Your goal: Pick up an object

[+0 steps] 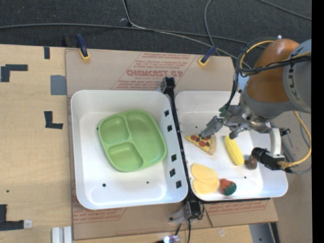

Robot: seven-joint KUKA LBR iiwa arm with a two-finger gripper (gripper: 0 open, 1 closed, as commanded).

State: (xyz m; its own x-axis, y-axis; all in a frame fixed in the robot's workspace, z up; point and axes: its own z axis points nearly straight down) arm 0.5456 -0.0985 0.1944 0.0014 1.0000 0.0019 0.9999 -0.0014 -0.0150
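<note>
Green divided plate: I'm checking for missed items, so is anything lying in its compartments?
The green divided plate in the left bin shows three bare compartments. Whatever lies beneath it is covered by the plate itself.

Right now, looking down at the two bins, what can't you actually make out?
- Gripper: it hangs above the pizza slice and corn; camera view doesn't settle whether it touches either.
- Small brown thing beside the corn: too small to identify.
- Red and green toy: too small to name.
- Arm: cut off by the right edge.
</note>
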